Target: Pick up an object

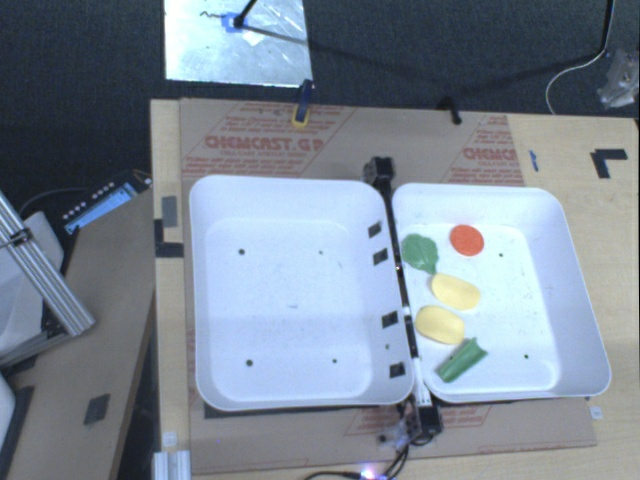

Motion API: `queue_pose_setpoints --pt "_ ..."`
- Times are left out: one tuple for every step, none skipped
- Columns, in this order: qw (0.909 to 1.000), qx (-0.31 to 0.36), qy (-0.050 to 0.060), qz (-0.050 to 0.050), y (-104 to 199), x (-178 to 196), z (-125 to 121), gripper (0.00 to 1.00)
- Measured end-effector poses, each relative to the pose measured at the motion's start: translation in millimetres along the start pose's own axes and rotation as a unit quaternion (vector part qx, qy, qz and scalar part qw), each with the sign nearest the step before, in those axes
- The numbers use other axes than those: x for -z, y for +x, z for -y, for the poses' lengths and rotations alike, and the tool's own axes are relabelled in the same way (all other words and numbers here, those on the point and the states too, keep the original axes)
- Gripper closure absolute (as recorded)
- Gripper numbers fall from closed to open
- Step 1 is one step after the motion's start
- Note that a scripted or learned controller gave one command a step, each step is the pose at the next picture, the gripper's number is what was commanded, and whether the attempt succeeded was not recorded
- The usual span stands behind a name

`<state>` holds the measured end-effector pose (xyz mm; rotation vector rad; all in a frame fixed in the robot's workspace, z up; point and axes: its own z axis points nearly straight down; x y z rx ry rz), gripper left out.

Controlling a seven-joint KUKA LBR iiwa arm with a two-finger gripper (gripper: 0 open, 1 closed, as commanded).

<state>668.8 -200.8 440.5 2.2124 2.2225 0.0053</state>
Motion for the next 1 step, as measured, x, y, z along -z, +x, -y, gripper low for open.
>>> queue_pose_setpoints --pt "1.0 -0.001 0.0 0.0 -5.2 28.7 -0.2 1.0"
